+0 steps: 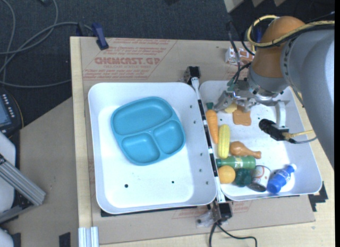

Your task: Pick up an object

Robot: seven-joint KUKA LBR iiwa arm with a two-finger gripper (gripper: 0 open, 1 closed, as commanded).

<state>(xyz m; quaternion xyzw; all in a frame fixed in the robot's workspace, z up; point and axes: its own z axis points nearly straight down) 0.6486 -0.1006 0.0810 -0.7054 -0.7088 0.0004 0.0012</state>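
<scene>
We see the gripper (235,101) low over the right bin's (307,179) far end, beside a tan piece (242,117); its grasp we cannot tell. Carrot (212,125), corn (224,139) and bottle (280,178) lie nearer. The left bin (106,187) holds a blue tray (147,129).

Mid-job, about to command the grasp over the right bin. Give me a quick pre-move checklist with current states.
1. Gripper positioned over the right bin, at its far end: ok.
2. Finger state: cannot tell, the wrist hides them.
3. Target near the gripper: orange-brown piece lies just beside it: ok.
4. Anything already held: cannot tell.
5. Clutter: carrot, corn, green bottle and blue bottle crowd the near half, apart from the gripper: ok.
6. Left bin holds the blue divided tray, away from the arm: ok.
</scene>
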